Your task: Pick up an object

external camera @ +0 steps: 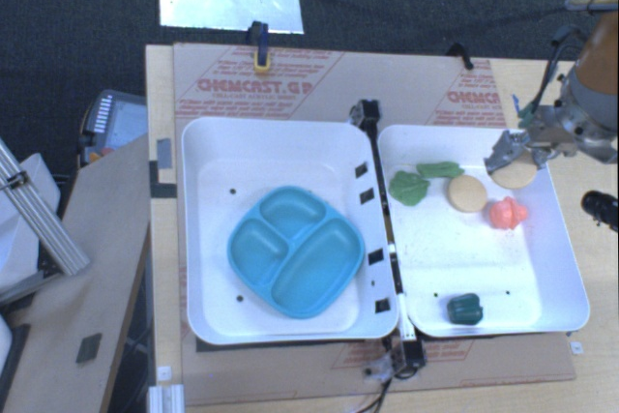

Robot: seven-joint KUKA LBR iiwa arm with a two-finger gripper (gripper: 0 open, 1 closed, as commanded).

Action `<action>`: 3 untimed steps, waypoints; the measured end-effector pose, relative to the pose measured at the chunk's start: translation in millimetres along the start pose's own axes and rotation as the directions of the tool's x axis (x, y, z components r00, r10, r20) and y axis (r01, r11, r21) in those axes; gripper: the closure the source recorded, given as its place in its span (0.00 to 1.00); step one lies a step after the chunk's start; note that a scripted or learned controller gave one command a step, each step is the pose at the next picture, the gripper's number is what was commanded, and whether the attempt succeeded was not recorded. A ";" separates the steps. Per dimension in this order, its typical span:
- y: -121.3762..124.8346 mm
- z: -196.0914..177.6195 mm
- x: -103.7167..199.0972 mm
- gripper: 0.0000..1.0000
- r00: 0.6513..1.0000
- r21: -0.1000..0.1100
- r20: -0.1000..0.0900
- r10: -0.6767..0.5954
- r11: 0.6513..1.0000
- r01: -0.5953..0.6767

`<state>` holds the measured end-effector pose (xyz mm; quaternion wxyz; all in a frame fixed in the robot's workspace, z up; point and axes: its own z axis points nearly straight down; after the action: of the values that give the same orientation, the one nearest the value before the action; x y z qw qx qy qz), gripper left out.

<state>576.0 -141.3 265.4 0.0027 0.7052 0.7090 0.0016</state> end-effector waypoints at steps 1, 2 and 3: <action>10.6 -4.2 54.7 1.00 1.000 0.003 -0.002 -0.003 1.000 0.003; 16.7 13.2 102.6 1.00 1.000 0.005 -0.002 -0.001 1.000 0.001; 19.2 11.2 153.1 1.00 1.000 0.004 -0.004 -0.004 1.000 0.004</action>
<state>594.5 11.9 254.1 0.0000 0.7038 0.7104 0.0013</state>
